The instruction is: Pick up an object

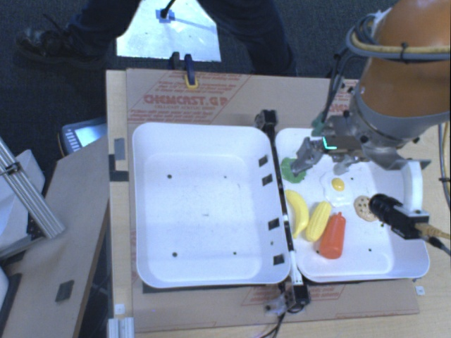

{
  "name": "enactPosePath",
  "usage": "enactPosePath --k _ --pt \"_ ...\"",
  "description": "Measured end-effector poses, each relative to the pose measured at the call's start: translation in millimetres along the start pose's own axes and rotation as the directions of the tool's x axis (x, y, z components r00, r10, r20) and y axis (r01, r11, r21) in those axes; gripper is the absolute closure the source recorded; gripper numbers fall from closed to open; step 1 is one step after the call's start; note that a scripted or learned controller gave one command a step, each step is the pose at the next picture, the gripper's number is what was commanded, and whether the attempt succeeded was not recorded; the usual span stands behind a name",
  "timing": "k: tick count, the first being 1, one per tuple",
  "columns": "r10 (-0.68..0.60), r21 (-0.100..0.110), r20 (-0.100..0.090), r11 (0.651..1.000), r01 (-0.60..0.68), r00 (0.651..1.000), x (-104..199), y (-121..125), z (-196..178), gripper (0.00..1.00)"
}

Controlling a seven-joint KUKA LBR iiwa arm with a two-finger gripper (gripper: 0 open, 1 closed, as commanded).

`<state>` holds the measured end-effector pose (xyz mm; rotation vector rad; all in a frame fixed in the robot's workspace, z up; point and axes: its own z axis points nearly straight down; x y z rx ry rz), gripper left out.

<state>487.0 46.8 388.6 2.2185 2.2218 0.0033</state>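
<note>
The right white bin (405,263) holds several toy foods. A green leafy piece (291,170) lies at its upper left, and a fried egg (337,186) sits near the middle. A yellow banana (298,213), a corn cob (318,219) and a red bottle (332,235) lie side by side toward the front. A brown cookie (363,208) lies to the right. My gripper (323,162) hangs over the back of this bin, open, between the green piece and the egg. Its left finger (306,156) is just above the green piece. Nothing is between the fingers.
The left white bin (144,259) adjoins the right one along a seam with black clips (275,224). A black cylindrical fixture (394,214) juts over the right bin's right side. The arm's orange band (412,55) looms over the back right. Cardboard (190,94) underlies both bins.
</note>
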Motion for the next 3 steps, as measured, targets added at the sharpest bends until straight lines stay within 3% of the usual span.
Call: enactPosePath --k 1,3 --pt "0.004 -0.018 0.003 1.0 -0.004 1.0 -54 69 -141 0.0" --pt "-0.005 0.0 0.0 1.0 0.005 1.0 28 183 -145 0.0"
